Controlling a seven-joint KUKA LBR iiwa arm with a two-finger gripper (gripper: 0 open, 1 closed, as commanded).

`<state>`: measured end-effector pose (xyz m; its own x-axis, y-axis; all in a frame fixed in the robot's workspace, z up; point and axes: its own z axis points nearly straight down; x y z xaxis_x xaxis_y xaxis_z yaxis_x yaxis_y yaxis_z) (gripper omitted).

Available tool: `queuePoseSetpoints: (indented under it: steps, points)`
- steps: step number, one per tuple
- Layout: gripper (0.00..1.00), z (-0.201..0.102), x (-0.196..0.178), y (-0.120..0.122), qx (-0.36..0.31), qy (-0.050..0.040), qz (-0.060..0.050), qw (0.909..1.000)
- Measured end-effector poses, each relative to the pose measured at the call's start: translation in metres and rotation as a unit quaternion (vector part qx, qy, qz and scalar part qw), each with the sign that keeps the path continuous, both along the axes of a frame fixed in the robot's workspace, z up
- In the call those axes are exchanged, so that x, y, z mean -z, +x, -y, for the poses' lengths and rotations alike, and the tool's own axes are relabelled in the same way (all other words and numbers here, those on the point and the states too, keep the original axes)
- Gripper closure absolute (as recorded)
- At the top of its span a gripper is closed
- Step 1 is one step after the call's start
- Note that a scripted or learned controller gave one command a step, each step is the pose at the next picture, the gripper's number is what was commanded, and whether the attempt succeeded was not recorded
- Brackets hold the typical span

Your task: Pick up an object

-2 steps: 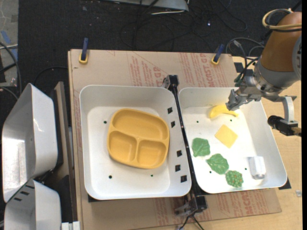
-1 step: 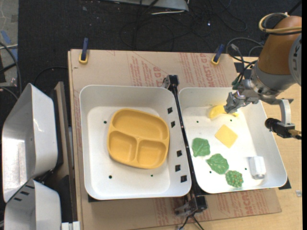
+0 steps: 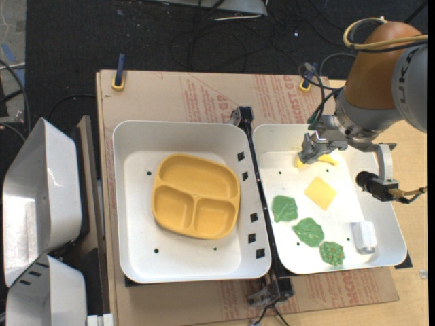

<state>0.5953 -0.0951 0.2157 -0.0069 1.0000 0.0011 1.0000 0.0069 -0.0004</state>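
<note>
In the right bin lie a yellow cheese-like wedge, two green leaf pieces, a green broccoli-like piece and a small white-grey block. A small yellow object lies at the bin's far side, partly hidden under my gripper. The gripper hangs low over that yellow object at the bin's back left part. Nothing is clearly seen between its fingers.
The left bin holds an orange divided tray. A black divider with clips runs between the bins. A black fitting with cable hangs off the arm over the right bin's right side. Grey bins stand at the far left.
</note>
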Motion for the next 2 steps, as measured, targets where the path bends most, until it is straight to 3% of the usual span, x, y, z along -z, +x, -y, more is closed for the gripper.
queuePoseSetpoints:
  steps: [2]
  points:
    - [1.0, -0.093, -0.022, -0.035, 0.0, 0.0, 0.0, 1.0]
